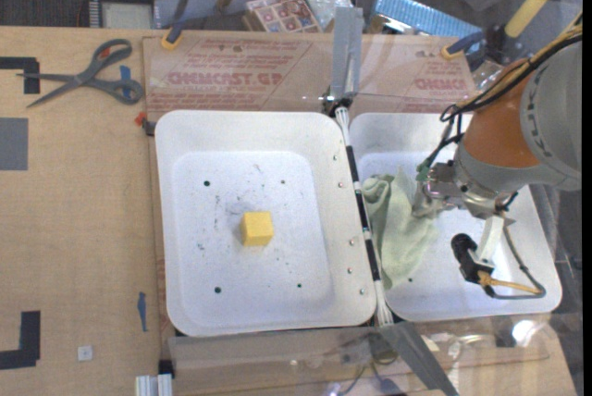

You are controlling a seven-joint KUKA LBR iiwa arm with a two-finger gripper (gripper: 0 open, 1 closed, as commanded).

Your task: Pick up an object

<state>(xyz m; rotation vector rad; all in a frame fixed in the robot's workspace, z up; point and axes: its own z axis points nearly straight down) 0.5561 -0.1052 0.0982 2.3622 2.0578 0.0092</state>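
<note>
- Gripper (pixel 427 200) of ours sits low over the right bin (pixel 527 246), at the right edge of the pale green cloth (pixel 393 232); from this slanted view we cannot tell how it is set or whether any cloth is caught in it.
- We judge the arm (pixel 518 135) is bent down there because the cloth is the right bin's only loose thing, which makes it the likely pick.
- Immediately to the gripper's left, the cloth lies crumpled against the divider (pixel 356 200) between the bins, with one fold riding up onto that wall; a soft heap like this gives little to bite on, so a grab at its edge may slip.
- Just right of and below the gripper, a black fitting (pixel 467 257) with a yellow cable (pixel 513 288) hangs from the wrist and trails across the bin floor; it belongs to the rig, not to the task.
- Farther left, well apart from the gripper, a yellow block (pixel 258 228) rests alone near the middle of the left bin (pixel 185 200), an easier, firmer target that we judge is not being tried now.
- Beyond both bins, behind the gripper, a clear sheet printed in red (pixel 240 75) lies flat on the bench.
- Farthest away, up and to the left, scissors (pixel 92 80) rest on the bench top (pixel 74 228), out of the work.
</note>
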